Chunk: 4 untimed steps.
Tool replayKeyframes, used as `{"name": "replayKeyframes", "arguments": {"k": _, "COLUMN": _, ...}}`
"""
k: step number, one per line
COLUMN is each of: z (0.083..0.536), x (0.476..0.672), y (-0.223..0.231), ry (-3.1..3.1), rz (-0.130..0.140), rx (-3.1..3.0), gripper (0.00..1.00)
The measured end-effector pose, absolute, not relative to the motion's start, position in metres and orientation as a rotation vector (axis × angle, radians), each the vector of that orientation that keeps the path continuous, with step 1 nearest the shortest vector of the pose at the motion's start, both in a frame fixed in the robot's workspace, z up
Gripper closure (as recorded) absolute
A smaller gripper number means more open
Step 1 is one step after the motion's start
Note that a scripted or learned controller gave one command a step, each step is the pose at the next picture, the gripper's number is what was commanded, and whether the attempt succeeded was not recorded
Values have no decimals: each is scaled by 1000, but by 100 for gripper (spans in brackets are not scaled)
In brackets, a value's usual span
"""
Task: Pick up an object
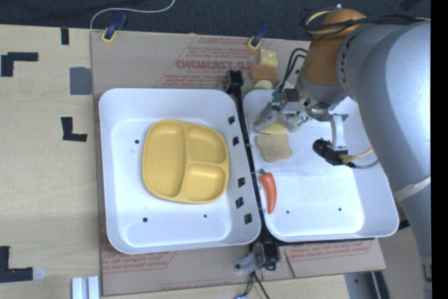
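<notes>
Camera view from above, at a slant. The arm (pixel 392 80) enters from 3 o'clock and reaches to the 11 o'clock corner of the right bin (pixel 329 206). There the jaws hang low over a pale yellow piece (pixel 278 129). How far the jaws are open, and whether they have hold of anything, cannot be told from this angle.

Things to be picked, all in the right bin and crowded towards its 9 o'clock wall:
- the pale yellow piece, directly below the jaws;
- a beige spongy block (pixel 274 148), just beside that piece at its 6 o'clock, touching or nearly so;
- an orange carrot (pixel 269 191), farther towards 6 o'clock, lying along the wall that divides the bins.

A row of black clips (pixel 241 182) runs along the seam between the bins, close beside the carrot and the beige block.

Outside the bin at 12 o'clock, a tan block (pixel 264 66) and a small pale round thing (pixel 262 85) rest on the cardboard sheet (pixel 203 63), near the jaws.

The left bin (pixel 122 150) holds a yellow divided plate (pixel 185 161), well apart from the jaws. Both bins sit on the cardboard, which lies on the bench (pixel 42 185).
</notes>
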<state>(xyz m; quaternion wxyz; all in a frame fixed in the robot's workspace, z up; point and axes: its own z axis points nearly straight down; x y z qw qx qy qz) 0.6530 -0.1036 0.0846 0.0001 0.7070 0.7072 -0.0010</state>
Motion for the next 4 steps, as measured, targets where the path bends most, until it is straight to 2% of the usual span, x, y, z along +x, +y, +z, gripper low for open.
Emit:
{"name": "replayKeyframes", "arguments": {"k": 1, "z": 85, "x": 645, "y": -103, "ry": 2221, "rz": -2, "rx": 2220, "gripper": 0}}
{"name": "replayKeyframes", "arguments": {"k": 2, "z": 84, "x": 659, "y": -109, "ry": 2224, "rz": 0, "rx": 2219, "gripper": 0}}
{"name": "replayKeyframes", "arguments": {"k": 3, "z": 85, "x": 642, "y": -101, "ry": 2222, "rz": -3, "rx": 2221, "gripper": 0}}
{"name": "replayKeyframes", "arguments": {"k": 4, "z": 84, "x": 668, "y": -97, "ry": 2227, "rz": -8, "rx": 2220, "gripper": 0}}
